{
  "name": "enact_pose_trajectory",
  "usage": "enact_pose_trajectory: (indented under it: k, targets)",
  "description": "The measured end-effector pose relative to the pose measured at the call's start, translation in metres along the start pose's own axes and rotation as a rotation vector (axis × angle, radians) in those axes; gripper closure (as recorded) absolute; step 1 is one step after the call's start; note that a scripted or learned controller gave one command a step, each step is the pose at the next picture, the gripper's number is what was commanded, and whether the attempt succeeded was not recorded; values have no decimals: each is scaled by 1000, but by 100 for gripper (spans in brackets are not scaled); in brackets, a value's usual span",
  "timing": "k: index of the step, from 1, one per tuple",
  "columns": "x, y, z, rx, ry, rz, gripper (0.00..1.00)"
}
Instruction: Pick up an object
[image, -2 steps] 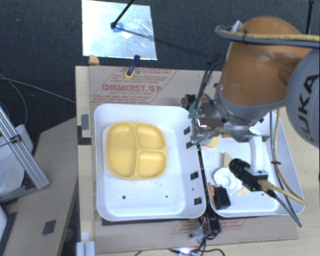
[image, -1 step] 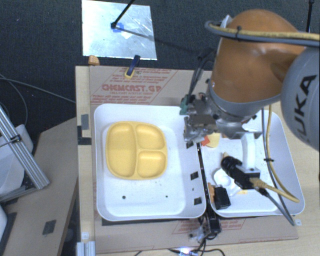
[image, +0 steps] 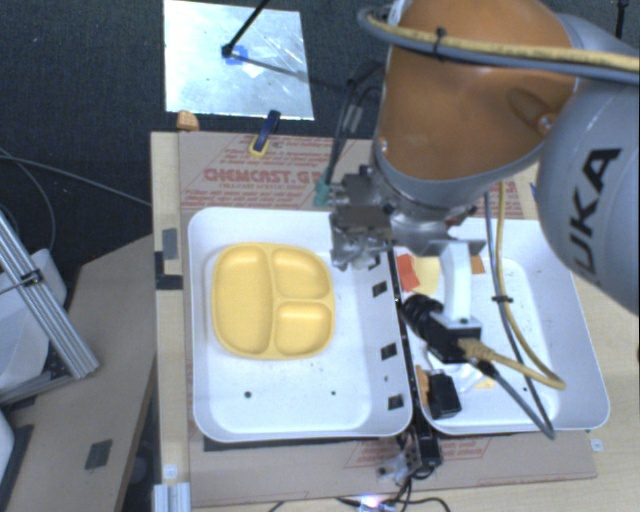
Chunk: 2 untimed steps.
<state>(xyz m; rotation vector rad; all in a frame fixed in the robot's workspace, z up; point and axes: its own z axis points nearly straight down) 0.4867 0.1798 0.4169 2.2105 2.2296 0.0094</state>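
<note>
While the arm (image: 480, 90) was hung over the right bin (image: 585, 390) | pincer (image: 352, 240) state could not be told | step judged: reach, nothing grasped | yellow tray (image: 272, 300) lay just left-below the pincer in the left bin (image: 290, 415) | next: descent onto one object required.

A pale yellow tray (image: 272, 301) lies in the white left bin (image: 230, 400); right of it, the arm's (image: 590, 170) orange band (image: 470, 90).

Yellow divided tray (image: 272, 300) in the left bin (image: 290, 415), gripper (image: 358, 238) above the bins' shared edge
</note>
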Motion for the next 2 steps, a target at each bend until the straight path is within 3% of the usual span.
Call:
enact_pose_trajectory:
  k: [1,2]
  targets:
    - [-90,-1,38,6,-5,16,100]
    - [-105,0,-27,-4,-1,8,100]
